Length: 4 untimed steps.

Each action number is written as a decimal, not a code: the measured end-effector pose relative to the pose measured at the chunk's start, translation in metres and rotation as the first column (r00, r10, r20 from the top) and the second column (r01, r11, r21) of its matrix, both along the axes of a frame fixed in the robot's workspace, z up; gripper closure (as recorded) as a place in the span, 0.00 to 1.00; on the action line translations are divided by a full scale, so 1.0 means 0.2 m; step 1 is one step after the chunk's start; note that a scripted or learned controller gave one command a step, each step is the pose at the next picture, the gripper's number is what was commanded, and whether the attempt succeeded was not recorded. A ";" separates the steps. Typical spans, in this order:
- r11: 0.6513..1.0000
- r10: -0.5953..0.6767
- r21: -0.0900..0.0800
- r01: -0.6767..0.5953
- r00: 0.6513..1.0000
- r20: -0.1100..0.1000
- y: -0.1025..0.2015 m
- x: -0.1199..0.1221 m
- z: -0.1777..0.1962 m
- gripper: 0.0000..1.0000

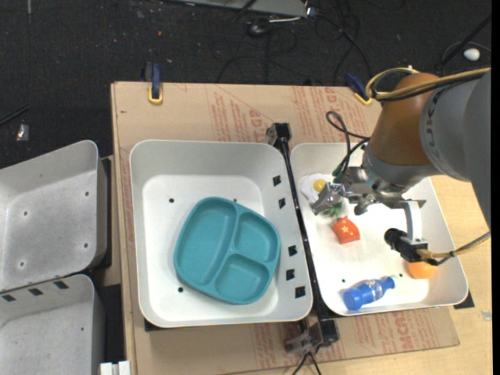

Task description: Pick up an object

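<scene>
Camera view looks down on both bins, with the arm (437,123) coming in from the right and bending down over the far-left part of the right bin (375,260). The gripper (334,196) sits low there, pretty much over the bin floor. Honestly can't tell whether it's released or clenched, that end is just a dark tangle from this angle. There's a small greenish thing (329,204) right at its tip, and I can't say if it's actually being held or just lying under it.

Other stuff in that bin: a yellow thing (319,184) just on the far side of the gripper, an orange block (345,230) just near of it, a blue bottle (367,293) lying on its side by the near wall, and an orange lump (422,269) over by the right wall.

Left bin (156,209) has a teal divided plate (226,248) lying flat in the middle, well apart from the gripper.
</scene>
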<state>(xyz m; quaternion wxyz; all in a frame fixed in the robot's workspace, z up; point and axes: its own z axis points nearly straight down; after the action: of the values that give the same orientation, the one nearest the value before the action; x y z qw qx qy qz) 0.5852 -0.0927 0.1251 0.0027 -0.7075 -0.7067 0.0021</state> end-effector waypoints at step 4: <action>1.000 0.004 -0.001 -0.004 1.000 0.012 0.01 0.03 0.35 1.00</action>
<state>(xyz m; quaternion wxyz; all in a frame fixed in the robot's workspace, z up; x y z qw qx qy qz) 0.5911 -0.0912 0.1944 -0.0020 -0.7061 -0.7082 -0.0017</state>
